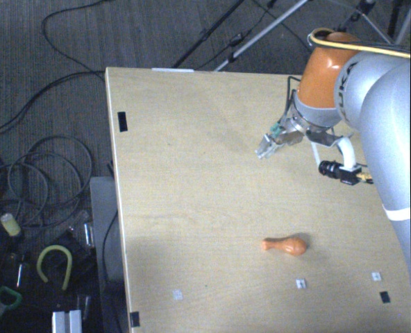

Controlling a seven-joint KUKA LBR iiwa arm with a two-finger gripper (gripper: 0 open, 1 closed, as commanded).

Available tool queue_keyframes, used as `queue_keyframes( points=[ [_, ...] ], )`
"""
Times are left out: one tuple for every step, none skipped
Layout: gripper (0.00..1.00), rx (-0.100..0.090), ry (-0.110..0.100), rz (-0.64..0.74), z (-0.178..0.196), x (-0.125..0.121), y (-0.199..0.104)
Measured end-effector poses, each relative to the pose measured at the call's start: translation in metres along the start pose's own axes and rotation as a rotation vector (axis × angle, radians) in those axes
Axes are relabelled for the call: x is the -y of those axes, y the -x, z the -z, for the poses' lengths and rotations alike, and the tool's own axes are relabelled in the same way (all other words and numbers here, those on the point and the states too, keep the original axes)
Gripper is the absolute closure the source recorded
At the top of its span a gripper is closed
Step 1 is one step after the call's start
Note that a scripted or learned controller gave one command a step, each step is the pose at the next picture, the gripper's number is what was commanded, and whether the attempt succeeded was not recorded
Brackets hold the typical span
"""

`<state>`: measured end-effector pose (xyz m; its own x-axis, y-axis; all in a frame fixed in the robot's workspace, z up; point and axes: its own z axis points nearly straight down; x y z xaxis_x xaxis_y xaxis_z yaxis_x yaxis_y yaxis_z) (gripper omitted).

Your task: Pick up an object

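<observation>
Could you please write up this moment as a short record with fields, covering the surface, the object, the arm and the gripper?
surface: light wooden board with small black and white markers near its edges
object: one orange pear-shaped toy, lying on its side near the board's front, narrow end toward the view's left
arm: grey with orange band, entering from the right
gripper: above the board, apart from the toy, nothing seen between its fingers
floor: dark carpet with black cables at left

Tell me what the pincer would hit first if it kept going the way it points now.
Probably the bare tan wooden board: the pincer points left and downward. The small orange pear-shaped object lies nearer the camera, off that line. Depth is unclear.
</observation>
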<state>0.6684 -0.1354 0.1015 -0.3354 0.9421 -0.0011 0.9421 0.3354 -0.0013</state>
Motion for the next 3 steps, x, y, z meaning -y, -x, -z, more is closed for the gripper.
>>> queue_keyframes(
  points=[
    [0.00,0.000,0.000,0.000,0.000,0.000,0.000],
    [0.00,0.001,0.000,0.159,-0.018,-0.001,-0.003],
    [1.00,0.001,0.001,0.159,-0.008,-0.002,-0.004]
  ],
)
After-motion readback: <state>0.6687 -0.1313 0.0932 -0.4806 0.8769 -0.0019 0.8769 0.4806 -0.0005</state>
